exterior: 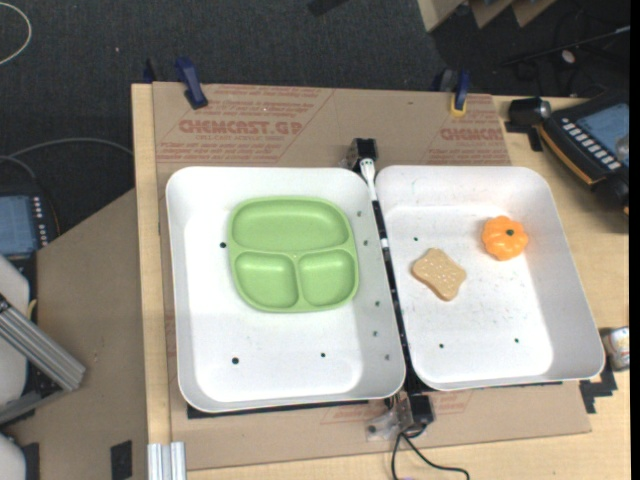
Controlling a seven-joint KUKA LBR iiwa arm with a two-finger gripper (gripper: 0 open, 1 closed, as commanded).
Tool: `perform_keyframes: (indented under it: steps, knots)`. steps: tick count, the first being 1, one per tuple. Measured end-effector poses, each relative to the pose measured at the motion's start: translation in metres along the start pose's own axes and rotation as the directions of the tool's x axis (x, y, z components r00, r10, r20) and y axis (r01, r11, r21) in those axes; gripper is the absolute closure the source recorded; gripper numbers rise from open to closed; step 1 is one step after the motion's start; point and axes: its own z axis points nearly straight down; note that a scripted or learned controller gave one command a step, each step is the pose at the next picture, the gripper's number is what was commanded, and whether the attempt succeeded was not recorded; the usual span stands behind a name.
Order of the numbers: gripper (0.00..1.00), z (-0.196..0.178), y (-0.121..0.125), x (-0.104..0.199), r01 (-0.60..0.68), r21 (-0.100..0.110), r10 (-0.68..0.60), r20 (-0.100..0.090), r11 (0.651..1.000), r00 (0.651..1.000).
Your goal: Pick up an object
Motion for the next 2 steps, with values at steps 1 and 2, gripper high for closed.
perform_keyframes:
  steps: [1, 2]
  knots:
    - [0.0, 0.134, -0.008, 0.002, 0.003, 0.004, -0.003, -0.003, 1.0, 1.0]
    - [0.0, 0.294, -0.028, 0.003, 0.003, 0.006, -0.003, -0.004, 1.0, 1.0]
